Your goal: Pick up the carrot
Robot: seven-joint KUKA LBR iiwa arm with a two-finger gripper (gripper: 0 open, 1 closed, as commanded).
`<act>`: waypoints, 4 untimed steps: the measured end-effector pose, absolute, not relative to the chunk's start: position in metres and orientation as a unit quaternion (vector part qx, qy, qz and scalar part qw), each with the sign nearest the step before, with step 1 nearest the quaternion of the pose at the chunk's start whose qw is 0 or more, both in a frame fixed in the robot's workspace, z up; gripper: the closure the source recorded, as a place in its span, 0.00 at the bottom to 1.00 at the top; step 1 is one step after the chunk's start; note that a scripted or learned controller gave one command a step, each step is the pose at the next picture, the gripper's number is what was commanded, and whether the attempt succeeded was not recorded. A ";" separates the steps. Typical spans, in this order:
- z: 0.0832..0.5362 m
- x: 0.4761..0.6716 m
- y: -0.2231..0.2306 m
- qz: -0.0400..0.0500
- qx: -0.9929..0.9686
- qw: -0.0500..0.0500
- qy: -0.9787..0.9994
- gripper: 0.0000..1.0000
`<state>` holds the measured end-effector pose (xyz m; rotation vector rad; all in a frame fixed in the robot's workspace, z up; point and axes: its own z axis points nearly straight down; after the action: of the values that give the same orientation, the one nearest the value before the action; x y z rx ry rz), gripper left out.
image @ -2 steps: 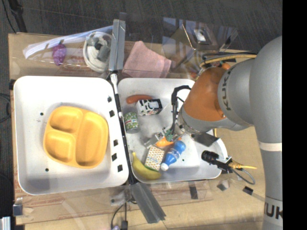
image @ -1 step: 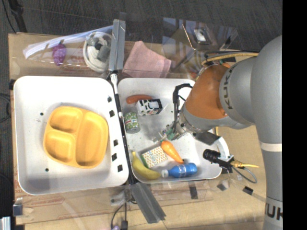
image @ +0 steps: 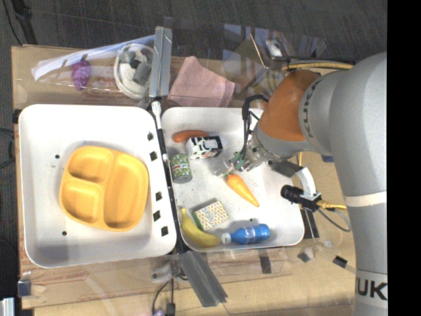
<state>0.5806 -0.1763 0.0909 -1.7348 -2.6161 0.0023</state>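
Camera view: two white bins side by side on the counter. Left bin (image: 39,176) holds a yellow divided plate (image: 104,187) near its middle. Right bin (image: 279,232) holds the carrot (image: 242,188), lying at a slant near the bin's centre, thick end toward the far edge, tip toward the near right corner. Gripper (image: 238,163) sits low at the carrot's thick end, touching or just above it; cannot tell whether the fingers are spread or pinching. Near the far left corner: a sausage (image: 189,135), a black-and-white cow toy (image: 205,147), a small green can (image: 180,168). Along the near edge: banana (image: 195,232), patterned sponge (image: 212,214), blue bottle (image: 250,233). Pink cloth (image: 200,84) lies beyond the right bin's far edge.
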 end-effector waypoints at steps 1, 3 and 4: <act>0.100 0.581 -0.175 0.001 -0.550 0.002 -0.835 1.00; 0.100 0.612 -0.197 0.001 -0.534 0.002 -0.846 1.00; 0.110 0.613 -0.196 0.001 -0.531 0.002 -0.847 1.00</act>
<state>0.6130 -0.1960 0.1099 -1.6675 -2.6578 0.0034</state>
